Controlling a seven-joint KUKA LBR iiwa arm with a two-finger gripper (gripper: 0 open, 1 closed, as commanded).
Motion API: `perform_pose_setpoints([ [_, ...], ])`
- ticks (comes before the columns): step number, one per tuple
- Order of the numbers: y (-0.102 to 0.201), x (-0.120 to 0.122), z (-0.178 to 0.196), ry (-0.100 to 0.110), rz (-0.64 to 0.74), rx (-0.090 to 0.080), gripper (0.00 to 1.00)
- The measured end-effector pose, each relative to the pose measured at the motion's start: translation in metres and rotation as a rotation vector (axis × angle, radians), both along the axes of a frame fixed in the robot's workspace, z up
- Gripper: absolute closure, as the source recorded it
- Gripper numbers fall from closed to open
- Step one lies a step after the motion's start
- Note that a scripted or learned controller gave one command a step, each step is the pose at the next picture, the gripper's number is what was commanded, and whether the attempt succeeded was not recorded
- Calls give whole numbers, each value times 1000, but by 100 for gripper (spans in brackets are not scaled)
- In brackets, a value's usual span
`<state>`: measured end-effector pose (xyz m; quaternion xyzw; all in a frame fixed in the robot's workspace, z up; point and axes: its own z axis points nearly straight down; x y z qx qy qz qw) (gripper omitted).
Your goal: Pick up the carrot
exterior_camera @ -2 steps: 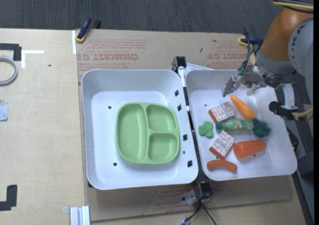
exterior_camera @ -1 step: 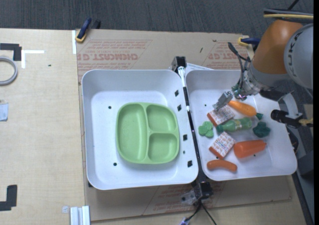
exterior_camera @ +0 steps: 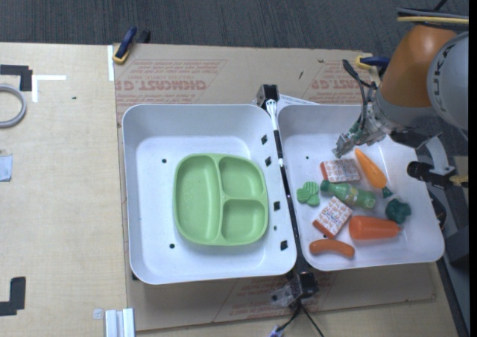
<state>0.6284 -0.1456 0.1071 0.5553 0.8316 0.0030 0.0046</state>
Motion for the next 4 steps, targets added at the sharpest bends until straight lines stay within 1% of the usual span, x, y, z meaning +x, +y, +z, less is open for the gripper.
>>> perform_pose_setpoints([
  [1, 5, -14, 154, 8, -174, -1, 100],
  [2, 5, -14, 154, 9, -174, -1, 0],
  [3, -40, -30, -11, 6, -321, 0, 0],
  [4, -41, -29, -1, 2, -323, 0, 100],
])
